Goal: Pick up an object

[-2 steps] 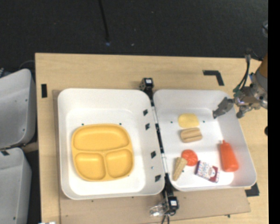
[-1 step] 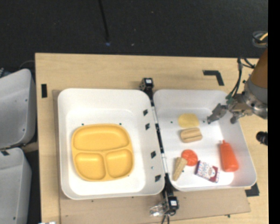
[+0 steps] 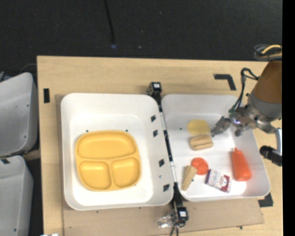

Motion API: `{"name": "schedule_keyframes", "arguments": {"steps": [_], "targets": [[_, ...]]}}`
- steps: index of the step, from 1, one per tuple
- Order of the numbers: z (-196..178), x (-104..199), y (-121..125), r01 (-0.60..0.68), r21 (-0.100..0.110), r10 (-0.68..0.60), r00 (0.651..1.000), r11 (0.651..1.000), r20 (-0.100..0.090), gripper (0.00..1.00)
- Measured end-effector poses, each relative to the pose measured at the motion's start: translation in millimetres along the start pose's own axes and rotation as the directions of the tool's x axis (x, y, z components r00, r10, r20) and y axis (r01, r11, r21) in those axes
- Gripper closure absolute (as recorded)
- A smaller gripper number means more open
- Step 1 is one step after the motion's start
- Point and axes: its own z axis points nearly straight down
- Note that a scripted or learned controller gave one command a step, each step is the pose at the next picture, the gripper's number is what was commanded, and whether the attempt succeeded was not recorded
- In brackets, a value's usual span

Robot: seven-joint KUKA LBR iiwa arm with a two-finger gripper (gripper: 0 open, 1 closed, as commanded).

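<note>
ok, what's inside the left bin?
The left bin holds one yellow divided tray, its three compartments bare. Whatever lies beneath the tray is covered.

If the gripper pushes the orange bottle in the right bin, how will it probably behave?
The orange bottle lies on its side on the smooth floor of the right bin, so it may roll or slide. It looks like rigid plastic, probably stiff and light. Its rounded body might slip from a grasp.

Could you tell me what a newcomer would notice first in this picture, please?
Probably the yellow divided tray, alone in the left bin. Next, the right bin, with its scatter of small things, the orange bottle brightest near its right wall. The gripper hangs over that bin's upper right.
</note>
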Motion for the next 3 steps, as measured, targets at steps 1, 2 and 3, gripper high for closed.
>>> {"name": "schedule_keyframes", "arguments": {"steps": [1,2,3], "targets": [[42.9,-2.3,1.1,-0.005,-0.005,0.005,1.000,1.000,0.001,0.00],[26.6,-2.8,4.6,-0.004,-0.016,0.004,1.000,1.000,0.003,1.00],[-30.2,1.0,-3.0,0.002,-0.006,-0.002,1.000,1.000,-0.001,1.00]]}}
